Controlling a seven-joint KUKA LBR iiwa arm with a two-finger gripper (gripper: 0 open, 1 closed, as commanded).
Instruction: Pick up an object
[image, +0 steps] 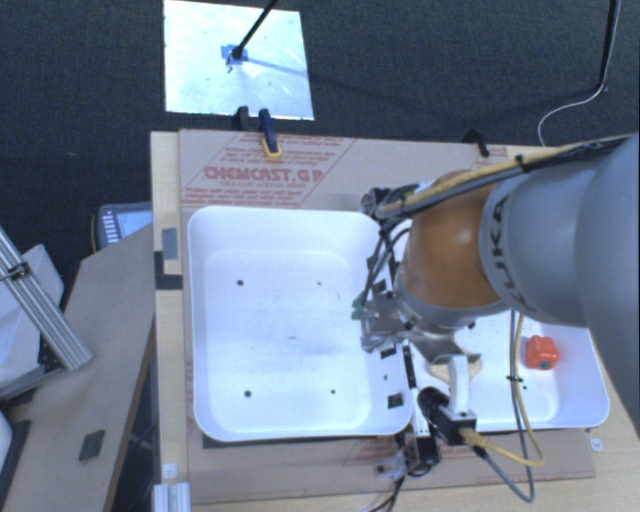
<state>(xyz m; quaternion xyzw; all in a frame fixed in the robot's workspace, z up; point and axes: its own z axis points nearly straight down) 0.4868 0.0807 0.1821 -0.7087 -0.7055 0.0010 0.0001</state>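
The small orange-red object (540, 352) lay on the floor of the right bin (588, 400), at the right of the frame and a little below the middle. Nothing was touching it, so I judge that the pick was not yet done and the whole grasp remained. The gripper (382, 333) hung near the centre of the frame, over the wall where the left bin (280, 300) meets the right one, well apart from the object. The grey arm (550, 240) covered it from above, so I could not tell whether it was open or closed, and nothing was seen held in it.
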